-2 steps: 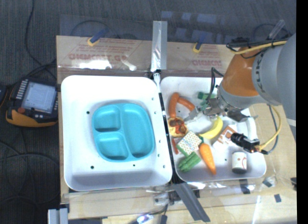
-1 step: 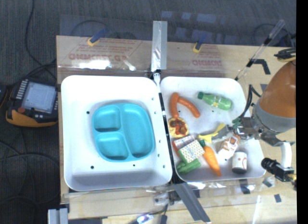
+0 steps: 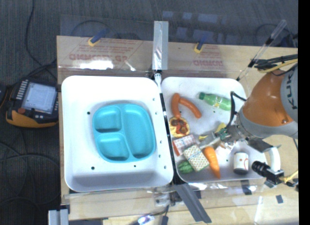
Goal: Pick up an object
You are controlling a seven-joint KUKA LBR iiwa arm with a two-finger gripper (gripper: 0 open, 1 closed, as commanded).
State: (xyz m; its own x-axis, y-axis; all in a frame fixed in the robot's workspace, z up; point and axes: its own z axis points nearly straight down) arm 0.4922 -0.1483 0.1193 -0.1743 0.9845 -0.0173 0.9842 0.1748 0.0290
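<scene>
The right bin [image 3: 193,84] holds several toy items. An orange sausage [image 3: 186,104] and a green bottle [image 3: 215,101] lie near its back. A pizza slice [image 3: 178,125], a red-and-white packet [image 3: 182,144], a checked waffle [image 3: 196,157], a carrot [image 3: 212,161] and a green vegetable [image 3: 184,167] crowd the front left. A white can [image 3: 240,162] lies at the front right. My gripper [image 3: 222,134] is low in the bin's middle right, just above the carrot and next to a small yellow-green item [image 3: 222,128].
The left bin [image 3: 77,122] carries a blue sectioned plate [image 3: 124,131]. The arm's orange band [image 3: 265,104] and grey wrist cover the right bin's right side. A handheld controller [image 3: 34,102] lies on the floor to the left.
</scene>
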